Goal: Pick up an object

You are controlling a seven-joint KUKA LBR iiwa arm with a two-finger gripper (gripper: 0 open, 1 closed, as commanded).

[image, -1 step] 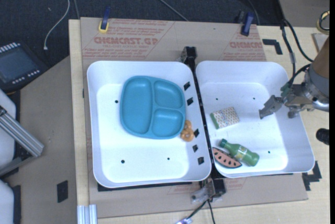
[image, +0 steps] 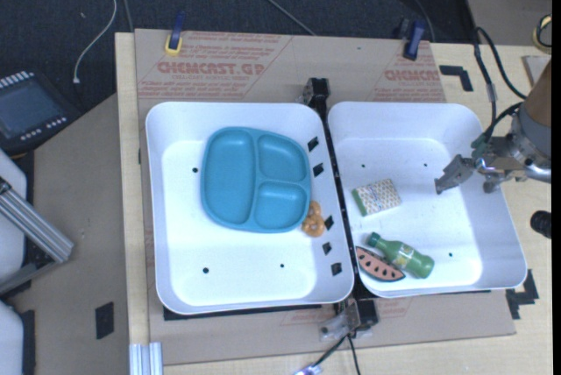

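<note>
From the fixed camera above the bench you look down on two shallow white bins side by side. In the left bin [image: 166, 189] you see a blue divided plate [image: 256, 179] with three compartments, lying flat toward the upper middle of the bin. Just beside the plate's lower right corner, against the bin's right wall, sits a small orange-brown lump [image: 314, 222]; what it is you cannot tell.

In the right bin [image: 491, 224] you have three loose things. A small speckled packet [image: 377, 196], pale with green edges, lies left of centre. Below it a green bottle [image: 401, 256] lies on its side, and a watermelon slice [image: 378, 265] lies touching it along the bottle's lower left, close to the bin's front wall.

The arm enters from the right, and the gripper [image: 462, 173] hangs over the right part of the right bin. One dark finger [image: 453, 173] points down and to the left above bare bin floor; you cannot tell from this slant how far the fingers are spread. Nothing sits between them. The packet is near on the gripper's left, and the bottle and watermelon slice lie well apart from it, toward the front.
</note>
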